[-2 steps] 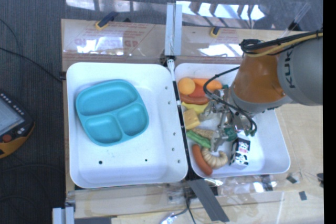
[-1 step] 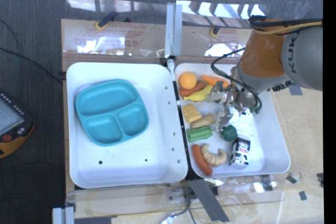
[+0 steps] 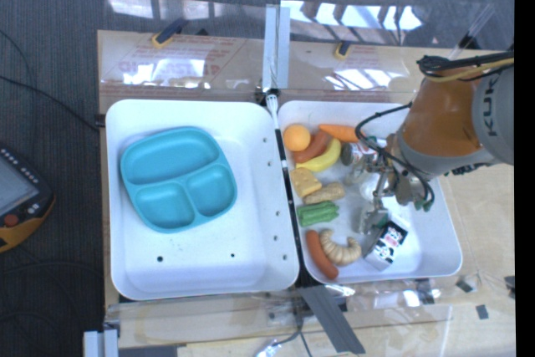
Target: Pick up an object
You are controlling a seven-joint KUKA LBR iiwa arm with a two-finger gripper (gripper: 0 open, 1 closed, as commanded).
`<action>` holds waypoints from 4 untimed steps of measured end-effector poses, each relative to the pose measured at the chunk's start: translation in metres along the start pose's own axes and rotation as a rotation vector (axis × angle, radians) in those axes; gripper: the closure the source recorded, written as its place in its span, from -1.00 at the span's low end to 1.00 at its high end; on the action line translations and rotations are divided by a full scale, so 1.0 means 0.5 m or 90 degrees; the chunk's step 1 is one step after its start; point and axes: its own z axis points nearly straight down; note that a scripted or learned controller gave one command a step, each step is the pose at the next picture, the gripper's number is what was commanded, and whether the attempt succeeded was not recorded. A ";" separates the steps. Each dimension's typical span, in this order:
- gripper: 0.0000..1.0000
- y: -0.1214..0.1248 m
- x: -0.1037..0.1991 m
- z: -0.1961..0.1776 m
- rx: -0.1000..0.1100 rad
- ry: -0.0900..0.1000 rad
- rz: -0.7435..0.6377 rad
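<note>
Toy food (image 3: 322, 180) piled in right bin (image 3: 435, 259): orange, banana, sausage, green piece; pincer (image 3: 374, 223) low beside it, spread unclear.

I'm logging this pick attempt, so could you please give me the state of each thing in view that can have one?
Gripper: lowered into the right bin, over bare floor beside the toy food; grip unclear.
Blue divided plate: flat in the left bin, compartments bare.
Orange: resting at the right bin's back left.
Banana: lying beside the orange.
Green vegetable: lying flat, untouched.
Black-and-white packet: lying tilted by the gripper.
</note>
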 end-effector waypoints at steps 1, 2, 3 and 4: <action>-1.00 0.127 -0.095 0.001 -0.001 0.000 0.183; -1.00 0.035 -0.198 -0.002 -0.005 0.016 0.100; -1.00 -0.129 -0.161 0.004 0.000 0.001 0.046; -1.00 -0.082 -0.131 0.003 0.000 0.000 0.126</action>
